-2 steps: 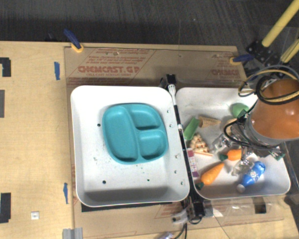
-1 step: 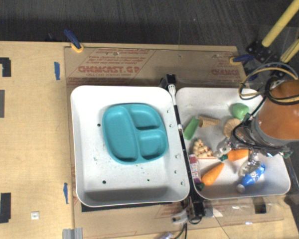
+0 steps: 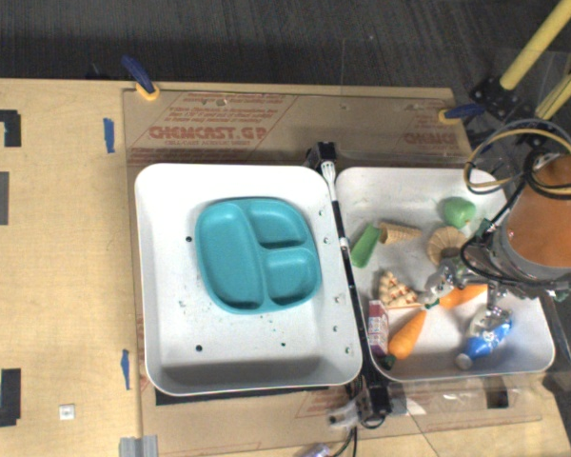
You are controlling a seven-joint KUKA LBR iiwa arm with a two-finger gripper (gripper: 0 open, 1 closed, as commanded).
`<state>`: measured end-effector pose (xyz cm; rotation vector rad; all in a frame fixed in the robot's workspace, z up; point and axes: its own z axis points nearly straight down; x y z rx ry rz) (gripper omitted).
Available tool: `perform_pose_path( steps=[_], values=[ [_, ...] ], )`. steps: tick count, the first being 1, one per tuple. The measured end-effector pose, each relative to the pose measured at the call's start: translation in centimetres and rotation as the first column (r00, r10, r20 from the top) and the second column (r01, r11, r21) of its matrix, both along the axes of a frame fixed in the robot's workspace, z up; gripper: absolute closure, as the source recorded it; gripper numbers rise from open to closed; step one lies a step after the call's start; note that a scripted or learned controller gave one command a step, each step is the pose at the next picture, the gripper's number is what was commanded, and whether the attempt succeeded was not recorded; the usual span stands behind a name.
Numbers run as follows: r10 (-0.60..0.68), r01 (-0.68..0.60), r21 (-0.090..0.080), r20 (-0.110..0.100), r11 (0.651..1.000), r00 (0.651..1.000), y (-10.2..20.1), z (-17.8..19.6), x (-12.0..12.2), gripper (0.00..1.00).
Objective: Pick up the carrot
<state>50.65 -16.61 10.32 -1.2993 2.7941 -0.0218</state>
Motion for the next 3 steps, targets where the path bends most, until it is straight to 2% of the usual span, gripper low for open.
perform_pose_path(
  steps=[1, 2, 3],
  values=[
    [0.500, -0.500, -0.053, 0.000, 0.865, 0.866, 1.04, 0.31, -0.25, 0.00],
    [0.650, -0.649, -0.066, -0.010, 0.758, 0.760, 1.88, 0.40, -0.45, 0.00],
    [0.724, -0.723, -0.061, -0.009, 0.688, 0.689, 1.50, 0.33, -0.49, 0.00]
  ],
)
